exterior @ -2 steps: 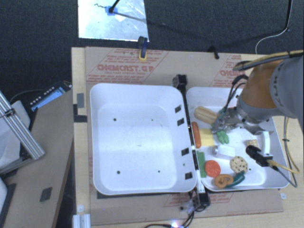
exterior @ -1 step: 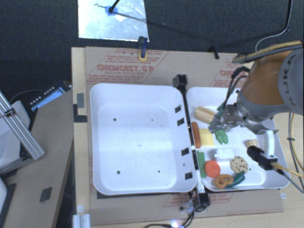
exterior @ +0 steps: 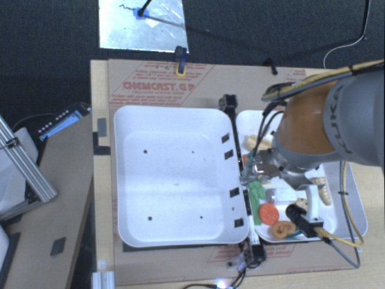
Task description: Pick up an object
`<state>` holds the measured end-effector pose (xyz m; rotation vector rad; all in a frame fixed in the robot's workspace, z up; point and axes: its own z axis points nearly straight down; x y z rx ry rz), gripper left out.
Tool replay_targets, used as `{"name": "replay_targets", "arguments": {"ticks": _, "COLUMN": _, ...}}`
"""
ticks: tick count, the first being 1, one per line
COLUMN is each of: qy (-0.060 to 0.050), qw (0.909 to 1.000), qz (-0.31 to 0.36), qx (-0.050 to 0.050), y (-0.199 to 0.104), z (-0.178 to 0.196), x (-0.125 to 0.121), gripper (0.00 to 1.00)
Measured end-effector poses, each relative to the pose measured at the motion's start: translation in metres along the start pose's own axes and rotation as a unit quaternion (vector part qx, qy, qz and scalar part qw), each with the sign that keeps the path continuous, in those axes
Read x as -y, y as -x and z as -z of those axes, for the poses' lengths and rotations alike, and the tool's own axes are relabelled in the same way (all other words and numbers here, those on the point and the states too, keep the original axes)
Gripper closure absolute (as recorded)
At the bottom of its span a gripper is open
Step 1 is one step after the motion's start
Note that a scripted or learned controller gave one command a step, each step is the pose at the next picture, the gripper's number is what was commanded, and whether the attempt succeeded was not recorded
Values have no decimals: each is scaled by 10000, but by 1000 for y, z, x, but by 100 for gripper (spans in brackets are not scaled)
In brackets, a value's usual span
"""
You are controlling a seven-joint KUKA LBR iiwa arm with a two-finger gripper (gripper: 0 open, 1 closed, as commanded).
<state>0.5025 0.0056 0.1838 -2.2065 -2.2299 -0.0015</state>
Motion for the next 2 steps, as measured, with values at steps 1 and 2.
{"name": "replay_targets", "arguments": {"ticks": 1, "qy": 35, "qw": 10000, "qz": 0, "qx": 6, "y": -60, "z": 17, "x": -29, "gripper": 100}}
{"name": "replay_targets", "arguments": {"ticks": 2, "qy": 83, "qw": 10000, "qz": 0, "qx": -10, "y": -95, "z": 145, "x": 2, "gripper": 100}}
